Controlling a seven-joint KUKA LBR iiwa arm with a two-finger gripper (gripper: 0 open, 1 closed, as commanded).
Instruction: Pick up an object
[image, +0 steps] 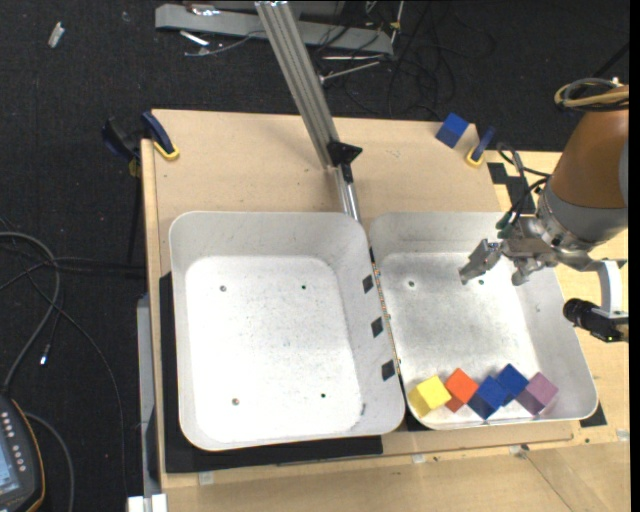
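Along the near edge of the right shallow white plastic bin sit yellow, orange, two blue and purple small cubes, while farther back the two-finger metal gripper hovers spread open, grasping nothing, with another blue cube on the wooden bench beyond.

Bins: left bin and right bin sat side by side on the bench.
Cubes: four cubes lay in a touching row along the right bin's near edge.
Gripper: hung over the right bin's far right part, well apart from the cubes.
Stray cube: lay on the bench behind the right bin.
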